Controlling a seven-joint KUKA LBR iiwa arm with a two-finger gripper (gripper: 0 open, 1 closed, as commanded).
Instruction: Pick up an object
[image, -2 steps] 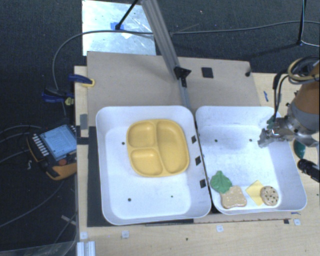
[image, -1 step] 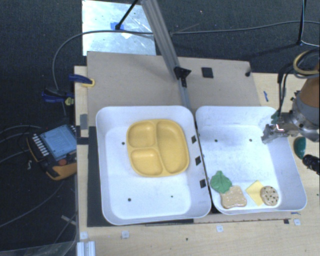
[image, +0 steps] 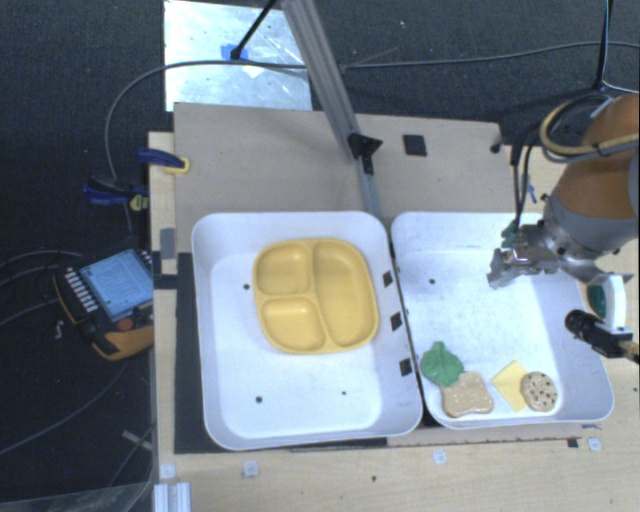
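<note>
On the table, the left bin carries a yellow divided plate, which is no easy pick: broad, shallow, with little for two fingers to close on. The likelier targets lie in the right bin, huddled along its near edge: a green leafy piece touching a slice of toast, then a yellow cheese wedge just beside a speckled cookie. To do this step well, the arm should travel toward that near edge and come straight down on an outer piece, the cookie perhaps, so the neighbours are not dragged along. The gripper hovers over the bin's bare far half, well apart from the food. Nothing sits in the jaws; whether they stand apart or together I cannot tell.
</note>
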